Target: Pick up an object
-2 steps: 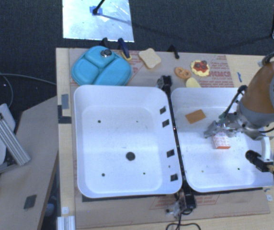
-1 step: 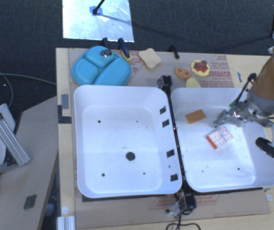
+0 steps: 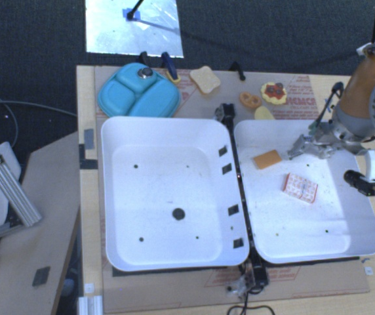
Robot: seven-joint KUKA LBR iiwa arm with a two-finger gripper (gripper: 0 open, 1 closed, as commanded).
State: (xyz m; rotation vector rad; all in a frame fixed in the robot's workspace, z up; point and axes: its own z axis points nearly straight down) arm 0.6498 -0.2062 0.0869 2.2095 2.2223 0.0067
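In the right bin [image 3: 318,241] an orange block [image 3: 267,159] lies near the far left corner. A pink-and-white checkered piece [image 3: 300,188] lies flat close to the bin's middle. My gripper [image 3: 299,148] hangs low over the far part of this bin, pointing left. Its tip is just right of the orange block and apart from it. Nothing shows in its grasp. The checkered piece lies in front of the gripper.
The left bin [image 3: 128,143] holds a small dark round spot [image 3: 178,213]. Behind the bins lie a blue lidded tray [image 3: 139,92], a toast slice [image 3: 205,79], an orange pretzel-like toy [image 3: 250,100], a small pizza toy [image 3: 274,92] and a yellow piece [image 3: 263,113].
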